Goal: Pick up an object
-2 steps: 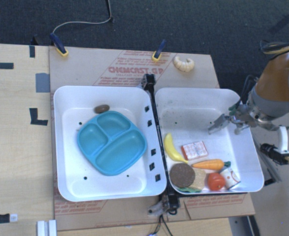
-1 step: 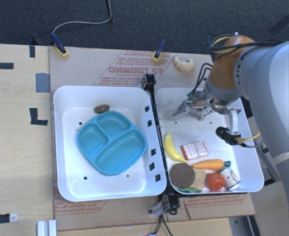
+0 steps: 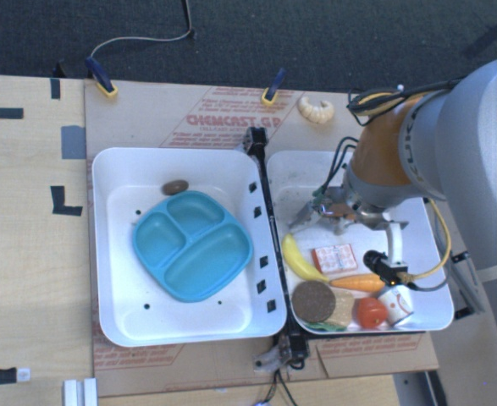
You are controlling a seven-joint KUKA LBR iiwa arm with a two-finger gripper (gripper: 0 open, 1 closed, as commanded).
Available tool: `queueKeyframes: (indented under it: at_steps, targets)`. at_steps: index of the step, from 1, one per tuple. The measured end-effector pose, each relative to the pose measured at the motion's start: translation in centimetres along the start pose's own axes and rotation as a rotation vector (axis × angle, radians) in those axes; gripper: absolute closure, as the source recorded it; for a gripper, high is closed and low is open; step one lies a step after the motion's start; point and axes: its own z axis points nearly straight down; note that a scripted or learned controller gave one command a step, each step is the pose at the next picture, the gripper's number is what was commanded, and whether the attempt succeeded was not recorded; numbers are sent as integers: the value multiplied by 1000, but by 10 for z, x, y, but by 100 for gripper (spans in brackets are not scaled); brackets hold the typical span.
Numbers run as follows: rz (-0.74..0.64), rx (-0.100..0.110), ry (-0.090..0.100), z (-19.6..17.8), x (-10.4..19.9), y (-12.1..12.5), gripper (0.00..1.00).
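Note:
In the right bin (image 3: 434,315) lie a yellow banana (image 3: 299,261), a red and white box (image 3: 334,259), an orange carrot (image 3: 359,283), a round brown disc (image 3: 313,299), a red tomato (image 3: 369,312) and a small white item (image 3: 397,301). My gripper (image 3: 316,211) is low in the upper left part of this bin, just above the banana's upper end and left of the box. The orange-banded wrist (image 3: 382,155) hides the bin floor behind it. I see no object in the gripper.
The left bin (image 3: 113,311) holds a blue divided plate (image 3: 193,244) and a small brown lump (image 3: 175,187) near its far wall. A cream-coloured pastry shape (image 3: 317,110) rests on the cardboard behind the right bin. A black divider (image 3: 263,218) separates the bins.

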Motion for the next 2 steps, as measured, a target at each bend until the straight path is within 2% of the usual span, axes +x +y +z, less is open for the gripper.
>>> queueKeyframes:
  at_steps: [1, 2]
  targets:
    - [0, -3, -2, -1, -31, -35, 0]
    - [1, 2, -1, -16, -113, -27, 0]
